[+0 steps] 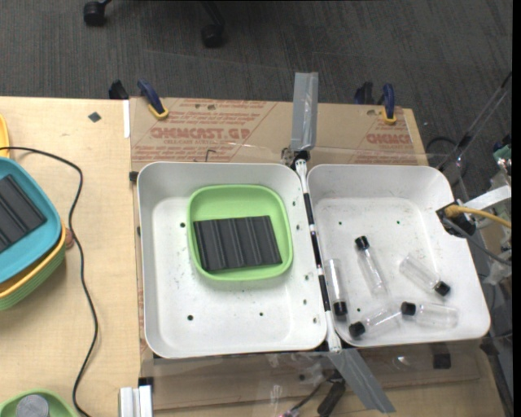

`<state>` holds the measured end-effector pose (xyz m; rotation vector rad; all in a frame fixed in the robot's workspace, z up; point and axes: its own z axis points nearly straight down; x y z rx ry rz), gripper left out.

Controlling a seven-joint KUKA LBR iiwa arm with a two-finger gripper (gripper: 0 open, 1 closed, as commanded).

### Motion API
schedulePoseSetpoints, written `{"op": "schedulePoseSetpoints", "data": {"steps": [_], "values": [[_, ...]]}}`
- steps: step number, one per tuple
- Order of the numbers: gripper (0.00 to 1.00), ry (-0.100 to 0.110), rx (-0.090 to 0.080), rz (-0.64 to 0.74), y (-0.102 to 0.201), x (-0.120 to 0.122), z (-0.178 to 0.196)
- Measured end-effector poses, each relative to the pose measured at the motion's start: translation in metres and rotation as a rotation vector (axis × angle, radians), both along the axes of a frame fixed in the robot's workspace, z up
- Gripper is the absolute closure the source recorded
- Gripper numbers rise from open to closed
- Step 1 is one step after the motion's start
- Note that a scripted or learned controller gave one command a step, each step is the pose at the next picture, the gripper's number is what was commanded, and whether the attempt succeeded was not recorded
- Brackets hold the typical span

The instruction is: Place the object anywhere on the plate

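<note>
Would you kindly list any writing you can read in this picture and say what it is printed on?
"CHEMCAST GP", in red, partly blurred, on the brown cardboard sheet behind the left bin.
The same red print repeats at the cardboard's right end, cut off and too blurred to read fully.
Smaller red lines above both are too small to read.
The green plate and the vials bear no readable text.

This looks like a robotics lab or test room. A pale wooden desk point(49, 326) carries two shallow white plastic bins point(163, 269) set side by side on a brown printed cardboard sheet point(212, 126), which blue-and-yellow spring clamps point(152, 98) pin down. Grey tape point(304, 114) and a loose black cable point(85, 244) run across it. Clear plastic vials with black caps point(368, 261) lie in the right bin. Beyond is grey carpet point(342, 41) with black chair castors point(96, 11).
</note>
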<state>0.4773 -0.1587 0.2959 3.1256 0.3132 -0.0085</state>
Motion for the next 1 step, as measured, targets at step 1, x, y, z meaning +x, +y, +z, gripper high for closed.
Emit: {"op": "schedulePoseSetpoints", "data": {"steps": [1], "values": [[0.0,0.001,0.001,0.004,0.0413,0.0002,-0.0159]]}}
